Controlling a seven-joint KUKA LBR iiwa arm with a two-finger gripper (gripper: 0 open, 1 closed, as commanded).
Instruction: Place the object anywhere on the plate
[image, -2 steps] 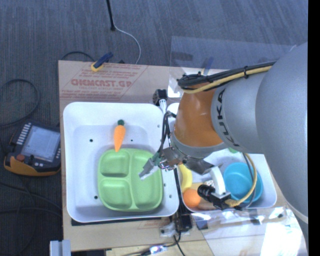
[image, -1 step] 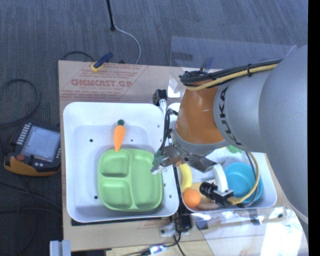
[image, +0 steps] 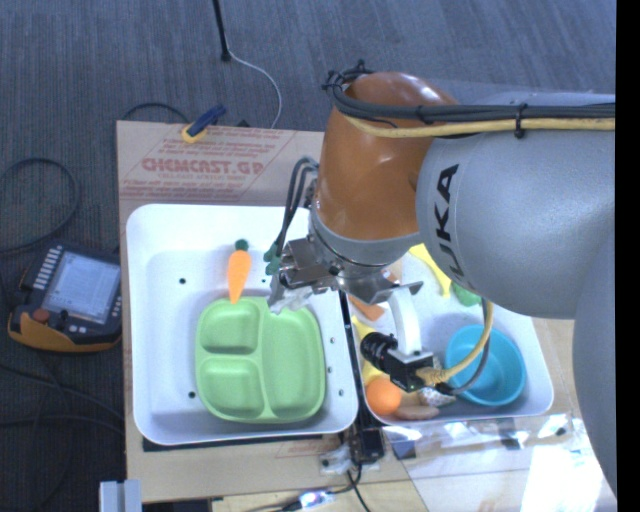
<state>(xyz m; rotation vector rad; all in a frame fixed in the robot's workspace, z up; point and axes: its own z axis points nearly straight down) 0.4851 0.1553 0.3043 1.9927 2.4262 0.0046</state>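
Sitting nearest in left bin (image: 150, 300): green plate (image: 262, 362) with three compartments. Just beyond, gripper (image: 285, 290) over plate's far edge, fingers too blurred to tell open or closed. Beside it, toy carrot (image: 237, 272) on bin floor, off plate. Right bin (image: 535, 385): blue cup (image: 487, 365), orange ball (image: 384, 398). On arm (image: 500, 220), "KU" readable. Farthest, cardboard (image: 210, 165) printed "CHEMCAST.GP".

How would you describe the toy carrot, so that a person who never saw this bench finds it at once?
Start at the left white bin, the one that holds the light green divided plastic plate. Just beyond the plate's far edge, on the bin floor, lies the small orange toy carrot with a dark green top. It is the one orange thing in that bin, slim and pointed.
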